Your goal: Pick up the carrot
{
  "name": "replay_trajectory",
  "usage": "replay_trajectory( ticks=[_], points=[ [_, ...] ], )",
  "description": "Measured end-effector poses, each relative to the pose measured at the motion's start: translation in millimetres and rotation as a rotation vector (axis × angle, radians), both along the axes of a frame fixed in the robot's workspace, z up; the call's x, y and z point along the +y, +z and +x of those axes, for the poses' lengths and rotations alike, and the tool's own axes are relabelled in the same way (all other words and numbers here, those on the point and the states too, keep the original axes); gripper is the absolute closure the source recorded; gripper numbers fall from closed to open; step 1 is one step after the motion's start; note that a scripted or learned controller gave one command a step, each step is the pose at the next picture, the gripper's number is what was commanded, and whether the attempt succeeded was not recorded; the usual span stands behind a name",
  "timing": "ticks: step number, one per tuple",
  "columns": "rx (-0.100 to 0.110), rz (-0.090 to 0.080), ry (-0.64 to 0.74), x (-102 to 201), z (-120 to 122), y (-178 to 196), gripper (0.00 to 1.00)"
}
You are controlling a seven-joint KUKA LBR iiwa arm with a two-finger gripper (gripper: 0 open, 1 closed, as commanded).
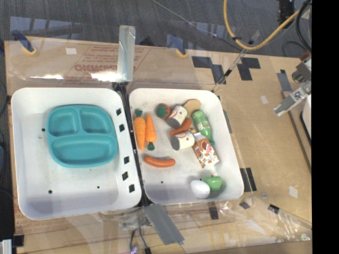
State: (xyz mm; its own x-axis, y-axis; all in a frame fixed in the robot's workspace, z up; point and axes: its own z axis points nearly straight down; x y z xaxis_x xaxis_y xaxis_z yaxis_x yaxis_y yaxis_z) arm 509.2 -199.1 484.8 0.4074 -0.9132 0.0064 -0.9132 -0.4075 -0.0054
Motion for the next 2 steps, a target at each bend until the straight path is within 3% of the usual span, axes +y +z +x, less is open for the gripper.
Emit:
replay_trajectory(
  ticks=[1,2],
  points=[
    [0.009,0.004,0.365,-2.6,-31.7,-65.2,1.0],
    [0.002,0.001,0.588,-4.1,5.3,-58.0,1.0]
  ],
)
